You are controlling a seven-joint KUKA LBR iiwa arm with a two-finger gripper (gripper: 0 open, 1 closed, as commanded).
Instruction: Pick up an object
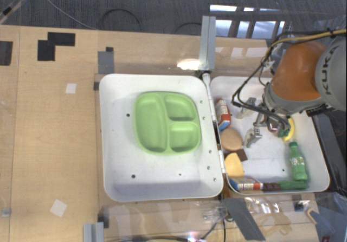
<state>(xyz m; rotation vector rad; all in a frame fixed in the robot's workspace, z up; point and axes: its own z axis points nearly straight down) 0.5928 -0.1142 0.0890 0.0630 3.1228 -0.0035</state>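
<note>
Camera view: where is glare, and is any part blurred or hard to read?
In the camera view, a bright glare spot sits on the bench just above the left bin; the green plate is sharp and evenly lit; the pincer looks small and slightly blurred, its state unreadable.

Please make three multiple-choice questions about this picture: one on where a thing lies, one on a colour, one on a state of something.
1. Where is the divided plate?
A. left bin
B. right bin
C. on the bench outside the bins

2. What colour is the bottle at the right bin's right side?
A. red
B. green
C. blue

3. How does that bottle rest?
A. lying on its side
B. standing upright
C. held between the gripper's fingers

Answers: 1 A, the plate sits in the middle of the left bin. 2 B, its body is green. 3 A, it lies flat on the bin floor, apart from the gripper.
</note>
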